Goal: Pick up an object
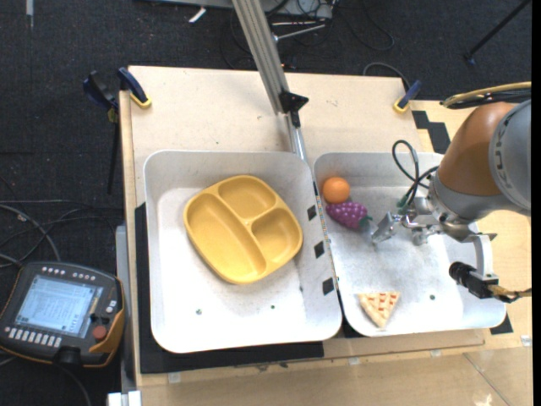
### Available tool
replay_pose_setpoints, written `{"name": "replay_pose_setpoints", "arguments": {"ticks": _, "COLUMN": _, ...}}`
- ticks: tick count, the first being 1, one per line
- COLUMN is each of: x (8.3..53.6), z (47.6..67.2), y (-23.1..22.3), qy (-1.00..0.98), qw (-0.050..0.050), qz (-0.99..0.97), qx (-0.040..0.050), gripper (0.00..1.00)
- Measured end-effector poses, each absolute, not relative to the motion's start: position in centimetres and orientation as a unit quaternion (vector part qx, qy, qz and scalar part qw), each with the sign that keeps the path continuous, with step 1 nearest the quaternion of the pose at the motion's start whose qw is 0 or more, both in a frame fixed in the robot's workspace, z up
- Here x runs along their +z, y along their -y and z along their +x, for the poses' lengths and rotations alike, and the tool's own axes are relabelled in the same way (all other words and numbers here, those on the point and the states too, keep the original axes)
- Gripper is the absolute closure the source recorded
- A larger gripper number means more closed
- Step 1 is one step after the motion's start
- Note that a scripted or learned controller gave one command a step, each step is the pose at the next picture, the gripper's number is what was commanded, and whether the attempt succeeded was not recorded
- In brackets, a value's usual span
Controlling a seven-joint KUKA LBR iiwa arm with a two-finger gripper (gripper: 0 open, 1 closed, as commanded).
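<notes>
We see two white bins side by side on the bench. The left bin (pixel 169 311) carries a yellow divided plate (pixel 243 227) with three compartments, lying near the bin's middle. In the right bin (pixel 439 315), toward its upper left corner, an orange ball (pixel 336 189) touches a purple bunch of grapes (pixel 347 214) just below it. A slice of pizza (pixel 380 307), tan with red spots, lies apart from them near the bin's lower edge. The arm (pixel 482 163) comes in from the right of the frame, its orange band above the wrist, and the gripper (pixel 397 225) sits over the middle of the right bin, just right of the grapes and well above the pizza slice in the frame. Its fingers (pixel 381 229) stand slightly apart, with nothing between them. At the lower left of the frame, off the bench, a teach pendant (pixel 59 313) lies on the dark floor.
</notes>
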State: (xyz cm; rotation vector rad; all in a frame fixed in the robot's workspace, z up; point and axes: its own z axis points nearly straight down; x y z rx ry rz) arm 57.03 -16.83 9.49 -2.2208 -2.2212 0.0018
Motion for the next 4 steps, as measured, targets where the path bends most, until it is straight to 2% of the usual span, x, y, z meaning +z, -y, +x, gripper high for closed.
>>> {"name": "replay_pose_setpoints", "arguments": {"ticks": 1, "x": 10.6, "z": 57.1, "y": 16.8, "qy": 0.707, "qw": -0.001, "qz": -0.707, "qx": -0.0001, "gripper": 1.00}}
{"name": "replay_pose_setpoints", "arguments": {"ticks": 3, "x": 22.7, "z": 57.1, "y": 17.4, "qy": 0.708, "qw": -0.003, "qz": -0.706, "qx": -0.0015, "gripper": 1.00}}
{"name": "replay_pose_setpoints", "arguments": {"ticks": 4, "x": 25.9, "z": 57.2, "y": 17.4, "qy": 0.708, "qw": -0.002, "qz": -0.706, "qx": -0.0010, "gripper": 1.00}}
